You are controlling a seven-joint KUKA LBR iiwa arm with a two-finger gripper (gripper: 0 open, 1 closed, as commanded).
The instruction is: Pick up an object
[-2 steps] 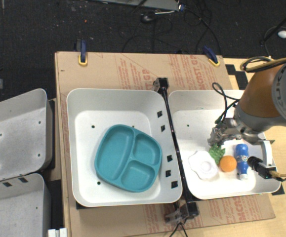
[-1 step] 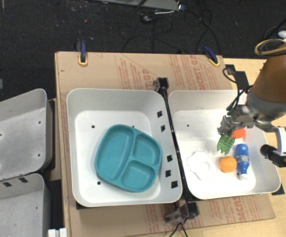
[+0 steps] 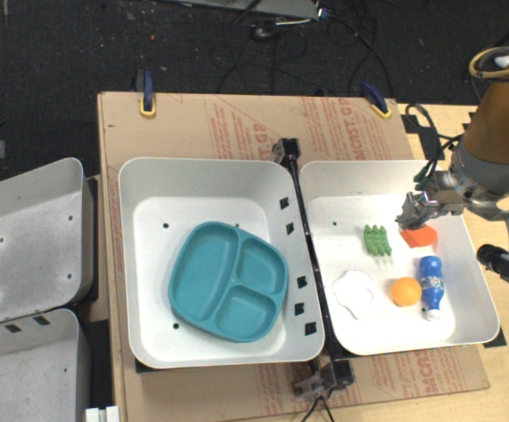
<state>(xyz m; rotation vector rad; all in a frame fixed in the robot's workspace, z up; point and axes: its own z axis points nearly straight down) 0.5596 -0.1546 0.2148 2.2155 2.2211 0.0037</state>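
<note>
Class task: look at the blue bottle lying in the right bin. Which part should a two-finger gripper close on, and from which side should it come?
Probably the middle of the blue bottle, from straight above. It lies flat on its side, long axis running up and down the view, so the fingers would close across its narrow width. The orange ball sits close on its left, so the upper half of the body, clear of the ball, looks the safer spot.

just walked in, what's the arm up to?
The arm reaches in from the right, and its gripper is low over the right bin, right above an orange-red block. No object is visibly between its fingers, so nothing looks picked yet. Nearby in that bin lie a green ridged piece, a blue bottle, an orange ball and a flat white piece. The left bin holds a teal divided tray, untouched.
</note>
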